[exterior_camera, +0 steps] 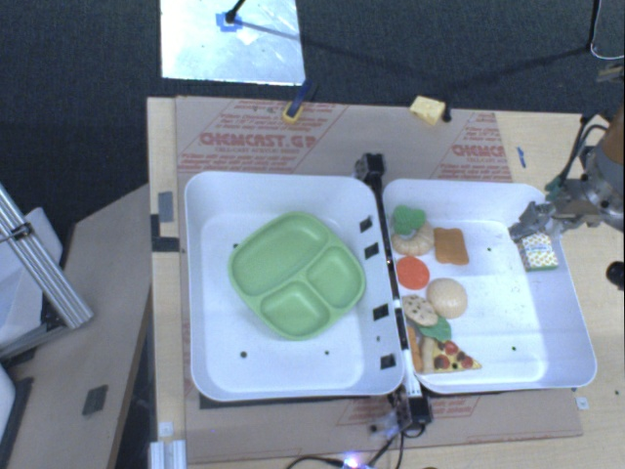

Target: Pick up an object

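Camera view shows toy food lined up along the left wall of the right bin, apart from the tool, which sits over that bin's right rim beside a small patterned packet. Whether it grips anything I cannot tell. A green divided plate fills the left bin. The tabletop cardboard reads "CHEMCAST GP".

Arm cut off at right edge, gripper blurred — small patterned object beneath, unidentifiable
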Controlling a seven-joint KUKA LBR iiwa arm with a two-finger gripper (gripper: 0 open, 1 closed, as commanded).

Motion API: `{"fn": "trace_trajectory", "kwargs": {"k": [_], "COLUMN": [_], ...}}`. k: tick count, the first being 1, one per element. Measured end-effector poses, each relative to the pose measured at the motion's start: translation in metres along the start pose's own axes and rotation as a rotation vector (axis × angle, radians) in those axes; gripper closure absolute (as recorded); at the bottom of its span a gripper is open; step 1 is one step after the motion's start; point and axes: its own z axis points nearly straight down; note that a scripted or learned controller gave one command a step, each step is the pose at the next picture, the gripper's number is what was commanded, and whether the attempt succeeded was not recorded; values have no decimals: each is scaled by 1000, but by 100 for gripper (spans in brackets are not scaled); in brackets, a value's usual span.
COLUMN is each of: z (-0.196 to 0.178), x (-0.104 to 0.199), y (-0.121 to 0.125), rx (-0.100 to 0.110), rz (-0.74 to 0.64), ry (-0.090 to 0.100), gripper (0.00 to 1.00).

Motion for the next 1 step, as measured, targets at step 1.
{"fn": "trace_trajectory", "kwargs": {"k": [1], "z": [7], "x": [57], "y": [4], "rx": [3], "rz": [-5], "ry": [4], "gripper": [100]}}
